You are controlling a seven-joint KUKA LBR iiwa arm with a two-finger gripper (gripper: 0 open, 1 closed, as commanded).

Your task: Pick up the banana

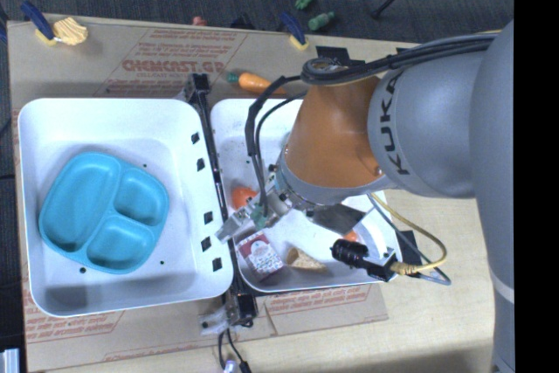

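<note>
My gripper hangs low over the left part of the right bin, close to the wall between the two bins. The grey arm with its orange band covers most of that bin. An orange piece lies right beside the gripper, on its far side. A small red and white box and a tan piece lie in the bin's near part, just in front of the gripper.
The left bin holds a blue divided plate. An orange carrot-like thing lies on the cardboard behind the right bin. Another small orange bit peeks out under the arm.
</note>
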